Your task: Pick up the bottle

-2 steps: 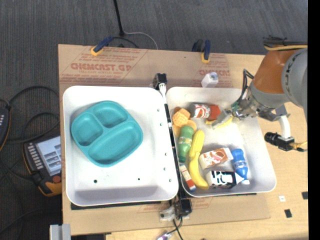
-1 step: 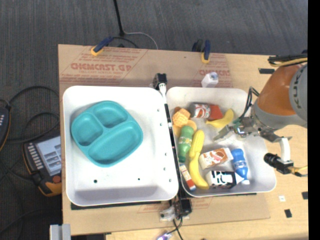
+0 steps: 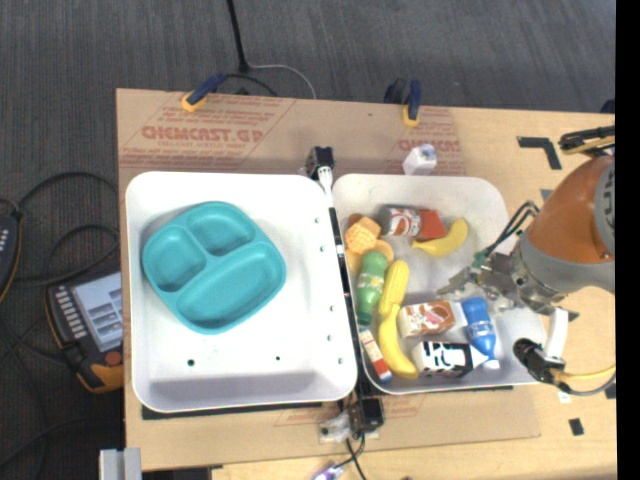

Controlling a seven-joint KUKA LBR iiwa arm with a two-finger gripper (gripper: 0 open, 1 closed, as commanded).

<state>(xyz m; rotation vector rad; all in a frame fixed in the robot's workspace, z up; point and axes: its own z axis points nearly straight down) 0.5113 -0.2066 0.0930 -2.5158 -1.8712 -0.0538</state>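
Clear plastic bottle with blue label point(image 3: 481, 332) lies in the right-hand shallow white bin point(image 3: 487, 194), approx. 4 o'clock, beside a white snack carton point(image 3: 432, 319). Claw point(image 3: 487, 286) sits directly above bottle (open/closed status: cannot tell).

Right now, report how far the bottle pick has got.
Done: the arm has reached over the right bin, with the gripper low at the blue bottle. In hand: nothing clearly; the bottle lies on the bin floor beside the snack carton and the black-and-white carton. Left: close on the bottle and lift it out. The teal plate sits in the left bin.
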